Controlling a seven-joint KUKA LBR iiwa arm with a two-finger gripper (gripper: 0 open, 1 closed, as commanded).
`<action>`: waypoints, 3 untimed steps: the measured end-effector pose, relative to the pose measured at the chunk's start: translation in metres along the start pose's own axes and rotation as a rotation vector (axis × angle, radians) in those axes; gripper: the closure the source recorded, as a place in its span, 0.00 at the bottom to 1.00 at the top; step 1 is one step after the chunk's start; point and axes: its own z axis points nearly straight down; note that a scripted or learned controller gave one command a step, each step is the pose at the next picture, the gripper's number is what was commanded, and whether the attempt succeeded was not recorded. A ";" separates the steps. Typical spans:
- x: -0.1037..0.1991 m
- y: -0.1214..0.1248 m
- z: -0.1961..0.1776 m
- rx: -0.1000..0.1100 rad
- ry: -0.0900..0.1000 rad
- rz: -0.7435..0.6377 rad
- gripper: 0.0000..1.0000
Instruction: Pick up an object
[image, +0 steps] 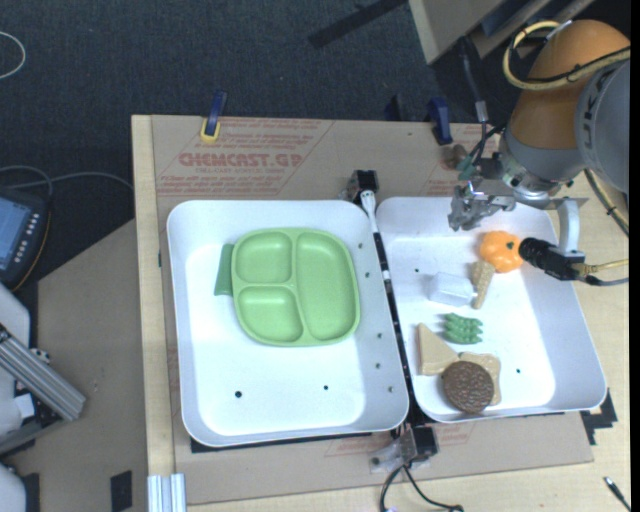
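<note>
My gripper (464, 218) hangs over the far edge of the right bin (560, 330), its metal fingers pointing down with nothing visibly between them. An orange toy fruit (500, 250) lies just to its right and nearer. A pale stick-shaped piece (482, 285) leans below the orange. A clear-white small block (450, 291) lies mid-bin. Closer to the front are a green ridged piece (462, 328), a tan wedge (432, 348) and a brown round cookie (467, 386) on a tan slice.
The left bin (200, 330) holds a light green divided plate (296, 285) with a darker green tab at its left. A black clip (364, 184) sits at the far end of the seam between the bins.
</note>
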 end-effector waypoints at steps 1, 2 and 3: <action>0.000 0.002 -0.044 0.001 0.000 0.000 1.00; 0.046 -0.036 -0.039 0.012 0.004 -0.003 1.00; 0.093 -0.055 -0.048 0.010 0.004 -0.004 1.00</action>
